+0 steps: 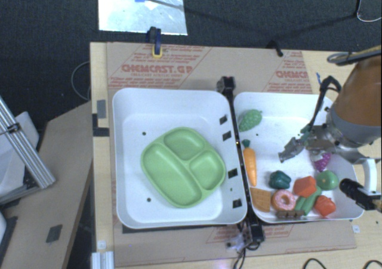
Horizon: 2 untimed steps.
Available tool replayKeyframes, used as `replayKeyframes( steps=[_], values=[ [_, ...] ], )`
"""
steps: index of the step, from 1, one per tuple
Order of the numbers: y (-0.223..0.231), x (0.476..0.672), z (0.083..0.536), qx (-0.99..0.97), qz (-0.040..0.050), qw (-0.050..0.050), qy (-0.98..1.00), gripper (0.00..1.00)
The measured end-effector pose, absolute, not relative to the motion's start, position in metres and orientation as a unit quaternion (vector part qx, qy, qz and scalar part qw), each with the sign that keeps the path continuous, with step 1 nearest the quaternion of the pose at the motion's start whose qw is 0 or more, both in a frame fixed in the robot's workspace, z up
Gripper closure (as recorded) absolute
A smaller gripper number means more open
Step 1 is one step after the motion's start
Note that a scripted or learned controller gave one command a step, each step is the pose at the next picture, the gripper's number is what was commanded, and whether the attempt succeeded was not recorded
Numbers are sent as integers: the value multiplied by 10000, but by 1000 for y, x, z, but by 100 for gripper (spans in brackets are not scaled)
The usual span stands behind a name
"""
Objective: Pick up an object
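From my station I see the claw low inside the right bin, over bare white floor just above the dark green toy; whether its fingers are apart or together I cannot tell at this slant, and nothing sits between them that I can make out. The candidates crowd the near end of that bin: a carrot lying along the divider, a pink doughnut, an orange-red piece, a purple piece close under the wrist, and a light green leafy toy alone toward the far end. The left bin carries a green divided plate. I judge these to be light, hard, smooth plastic play food, so they may skid or pop out of a pinch. I would go for the carrot, closing across its narrow body near the middle, since it lies a little apart from the pile.
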State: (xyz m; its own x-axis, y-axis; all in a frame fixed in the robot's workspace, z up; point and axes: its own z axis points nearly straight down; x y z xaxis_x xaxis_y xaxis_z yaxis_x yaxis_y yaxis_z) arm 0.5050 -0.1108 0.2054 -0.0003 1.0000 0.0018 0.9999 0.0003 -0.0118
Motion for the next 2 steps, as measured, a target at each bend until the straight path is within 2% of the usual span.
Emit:
replayKeyframes(
  steps=[1,2],
  values=[
    [-111,508,211,-7060,-4,-4,-7082,0],
    [-101,512,155,-7063,7,17,-7079,0]
  ],
)
